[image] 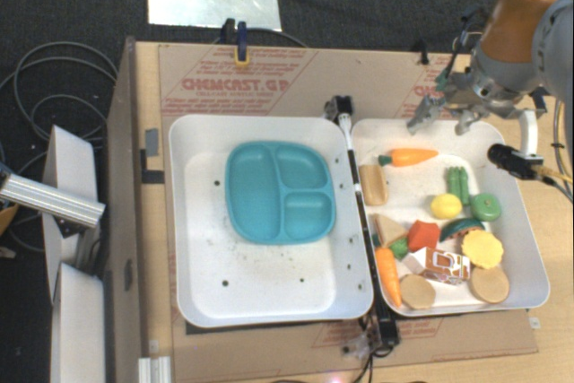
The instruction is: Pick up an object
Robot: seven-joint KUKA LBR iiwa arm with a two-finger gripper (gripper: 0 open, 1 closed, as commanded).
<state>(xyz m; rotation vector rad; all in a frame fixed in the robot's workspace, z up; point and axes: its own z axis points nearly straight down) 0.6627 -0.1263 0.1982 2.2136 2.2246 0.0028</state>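
Above the right bin's (538, 282) far edge, the gripper (444, 114) hangs open and empty; the carrot (411, 158) lying apart offers the cleanest straight-down grasp.

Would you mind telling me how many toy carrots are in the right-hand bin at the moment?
2. One carrot lies near the far edge of the right bin. The other carrot lies along the bin's left wall near the front. More could be hidden under the pile.

Toys (439, 251) crowd right bin (534, 269); carrot's (408, 158) surroundings open.
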